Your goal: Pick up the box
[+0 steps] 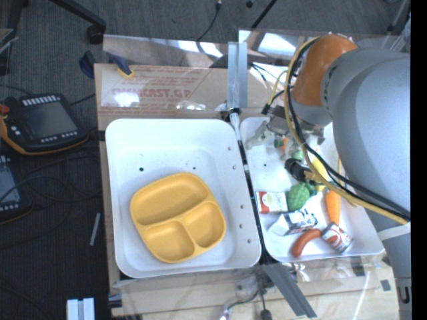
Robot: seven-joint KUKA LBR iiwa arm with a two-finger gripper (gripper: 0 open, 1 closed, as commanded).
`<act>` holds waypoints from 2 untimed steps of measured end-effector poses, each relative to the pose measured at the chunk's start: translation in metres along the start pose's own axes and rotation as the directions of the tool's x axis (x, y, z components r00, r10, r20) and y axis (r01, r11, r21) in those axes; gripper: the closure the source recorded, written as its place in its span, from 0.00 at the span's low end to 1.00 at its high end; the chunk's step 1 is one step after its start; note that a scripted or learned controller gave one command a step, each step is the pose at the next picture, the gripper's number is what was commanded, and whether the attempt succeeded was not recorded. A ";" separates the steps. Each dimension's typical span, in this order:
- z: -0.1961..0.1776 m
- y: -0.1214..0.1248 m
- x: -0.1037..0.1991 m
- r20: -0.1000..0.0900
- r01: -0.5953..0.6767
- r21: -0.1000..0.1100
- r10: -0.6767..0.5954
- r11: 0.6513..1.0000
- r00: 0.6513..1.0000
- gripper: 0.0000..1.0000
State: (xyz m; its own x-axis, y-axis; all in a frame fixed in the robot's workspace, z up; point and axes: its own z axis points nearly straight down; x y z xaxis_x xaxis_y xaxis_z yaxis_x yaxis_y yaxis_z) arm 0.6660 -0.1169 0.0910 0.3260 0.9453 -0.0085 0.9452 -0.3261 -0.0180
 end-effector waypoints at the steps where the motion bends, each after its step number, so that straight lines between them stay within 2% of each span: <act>1: 0.000 -0.005 0.004 0.008 -0.027 -0.010 0.027 1.000 1.000 0.00; 2: 0.000 -0.019 0.010 -0.011 -0.495 -0.005 0.495 0.869 0.869 0.00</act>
State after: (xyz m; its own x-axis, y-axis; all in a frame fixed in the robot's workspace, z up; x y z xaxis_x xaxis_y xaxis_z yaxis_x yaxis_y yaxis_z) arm 0.6510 -0.1009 0.0911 0.7512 0.6601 -0.0056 0.6600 -0.7512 -0.0062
